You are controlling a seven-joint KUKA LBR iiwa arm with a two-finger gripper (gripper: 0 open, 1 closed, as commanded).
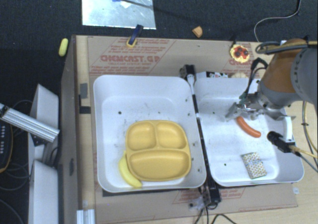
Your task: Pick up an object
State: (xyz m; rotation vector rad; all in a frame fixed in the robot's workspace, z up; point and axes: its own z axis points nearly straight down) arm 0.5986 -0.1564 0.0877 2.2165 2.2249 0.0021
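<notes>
Nothing is lifted yet: the hand (239, 110) sits low in the right bin (218, 168), just beside the upper end of the sausage (248, 126) lying on the bin floor, its grip too blurred to tell, so the grasp and lift remain.

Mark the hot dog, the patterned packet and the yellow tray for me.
hot dog (248, 127), camera view, middle of its orange length.
patterned packet (254, 164), camera view, centre of its top face.
yellow tray (158, 150), camera view, ridge between its compartments.
</notes>
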